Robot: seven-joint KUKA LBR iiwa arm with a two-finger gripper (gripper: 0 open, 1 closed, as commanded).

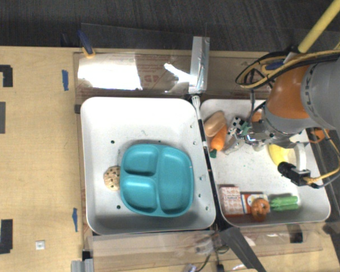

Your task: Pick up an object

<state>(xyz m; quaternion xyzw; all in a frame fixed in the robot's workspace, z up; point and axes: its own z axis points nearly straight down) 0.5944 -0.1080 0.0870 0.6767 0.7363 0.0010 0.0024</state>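
Look at the right white bin (323, 208): your grey arm's gripper (241, 134) is low by its left wall. You cannot tell from here what it is doing. Just beside it sit a tan bread-shaped toy (214, 122), a small orange carrot (217, 143) and a black-and-white spotted piece (236, 123). They crowd together, so it may bump one away or grab the wall.

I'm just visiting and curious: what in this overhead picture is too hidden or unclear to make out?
- Gripper: its fingers blur into the clutter by the carrot, so their state and any grasp are unreadable.
- Yellow object: partly covered by the arm's wrist; identity unclear.
- Speckled round thing: tucked against the teal divided plate; too small to name.
- Box: label too small to read.
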